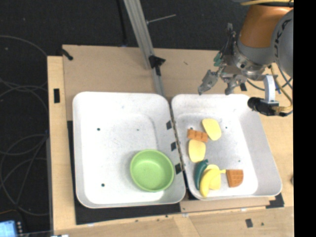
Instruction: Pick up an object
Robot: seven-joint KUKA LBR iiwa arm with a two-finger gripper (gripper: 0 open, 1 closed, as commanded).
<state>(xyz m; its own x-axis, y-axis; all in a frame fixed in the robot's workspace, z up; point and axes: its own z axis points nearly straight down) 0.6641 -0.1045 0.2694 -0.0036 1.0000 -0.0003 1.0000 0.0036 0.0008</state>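
Two bins sit side by side on the worktop (pixel 108 68), touching along their inner edges. The left bin (pixel 113 112) holds a bowl (pixel 152 170) near its front right corner. The right bin (pixel 247 132) holds a cluster of small pieces along its left side: a rounded piece (pixel 212 129) behind, a waffle-like piece (pixel 196 135) just left of it, another rounded piece (pixel 197 150) in front, then a curved piece (pixel 211 178) at the front edge, with a wedge (pixel 234 177) just to its right. The claw (pixel 219 85) hangs above the right bin's back edge.

Bench (pixel 113 68) looks like matt brown board; both bins (pixel 113 117) smooth white plastic; green bowl (pixel 152 170) seemingly matt plastic.
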